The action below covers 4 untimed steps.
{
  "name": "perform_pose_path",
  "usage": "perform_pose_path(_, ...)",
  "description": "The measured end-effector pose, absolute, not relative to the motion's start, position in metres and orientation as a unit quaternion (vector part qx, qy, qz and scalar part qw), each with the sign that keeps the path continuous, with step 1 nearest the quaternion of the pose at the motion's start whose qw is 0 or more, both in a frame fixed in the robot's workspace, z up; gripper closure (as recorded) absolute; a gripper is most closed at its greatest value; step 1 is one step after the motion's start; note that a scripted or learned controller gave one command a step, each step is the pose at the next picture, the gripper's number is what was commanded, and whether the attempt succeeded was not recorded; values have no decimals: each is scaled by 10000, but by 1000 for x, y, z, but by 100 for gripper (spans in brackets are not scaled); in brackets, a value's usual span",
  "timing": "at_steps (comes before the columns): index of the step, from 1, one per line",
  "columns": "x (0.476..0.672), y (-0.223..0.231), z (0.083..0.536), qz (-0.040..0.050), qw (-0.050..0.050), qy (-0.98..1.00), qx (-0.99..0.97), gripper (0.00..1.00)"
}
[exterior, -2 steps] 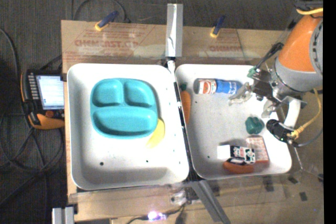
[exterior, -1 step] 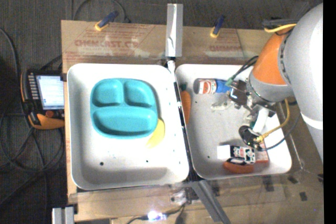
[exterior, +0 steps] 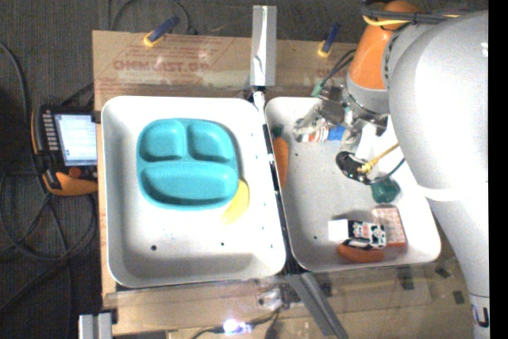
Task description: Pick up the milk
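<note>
- Grey arm with orange band (exterior: 371, 63) enters from 3 o'clock and reaches over the right white shallow bin (exterior: 305, 246).
- Two-finger gripper (exterior: 317, 125) sits over the 11 o'clock part of the right bin; whether its claw is wide or narrow, cannot tell.
- Small white-and-red milk carton (exterior: 367, 232) lies at 5 o'clock in the right bin, well apart from the gripper, touching an orange rounded item (exterior: 359, 252) at the bin's 6 o'clock rim.
- Dark green small object (exterior: 385, 190) lies between carton and gripper.
- Orange carrot-like piece (exterior: 281, 159) lies along the right bin's 9 o'clock wall.
- Left white bin (exterior: 119, 250) holds a teal divided plastic plate (exterior: 188, 163); a yellow banana-like piece (exterior: 237, 204) touches the plate's 4 o'clock edge.
</note>
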<state>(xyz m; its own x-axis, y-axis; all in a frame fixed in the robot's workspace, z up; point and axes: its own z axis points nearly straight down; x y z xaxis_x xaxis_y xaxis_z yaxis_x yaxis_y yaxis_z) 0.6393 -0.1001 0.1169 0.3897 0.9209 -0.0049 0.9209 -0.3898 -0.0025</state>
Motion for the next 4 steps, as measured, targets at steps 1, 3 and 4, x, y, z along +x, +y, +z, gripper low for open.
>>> perform_pose_path(1,604,-113,89,25,40,6373,7706,0)
perform_pose_path(3,581,-132,89,14,32,6798,7334,0)
perform_pose_path(4,644,-166,86,-57,-76,6698,7424,0)
